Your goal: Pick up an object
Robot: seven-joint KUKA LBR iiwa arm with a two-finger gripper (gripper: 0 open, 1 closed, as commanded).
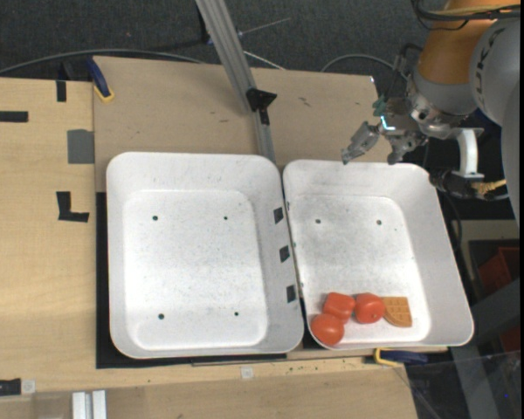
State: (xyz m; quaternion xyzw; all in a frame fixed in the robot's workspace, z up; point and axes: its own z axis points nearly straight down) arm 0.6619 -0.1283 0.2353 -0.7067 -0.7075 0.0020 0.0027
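We judge this to be the approach stage: our gripper (pixel 377 149) hangs over the far rim of the right bin (pixel 349 234), with nothing between its fingers. The two fingers are spread apart — one reaching toward the bench, the other nearer the arm — and they carry no object.

The things we could pick all lie at the opposite end of that bin, in its near corner: three red pieces (pixel 342 313) packed together and touching, and an orange waffle-like piece (pixel 398 311) just beside them on the arm's side. The left bin (pixel 192 251) offers no candidate.

So the next move, as we see it, calls for a long travel across the right bin toward its near edge, then a descent onto one piece. The cluster is tight and sits close to the bin wall, so we would need to choose a piece with room for both fingers — the orange piece at the end of the row looks freest.

What the red pieces are we cannot tell; their outlines merge where they touch. The arm's upper part is cut off at the edge.
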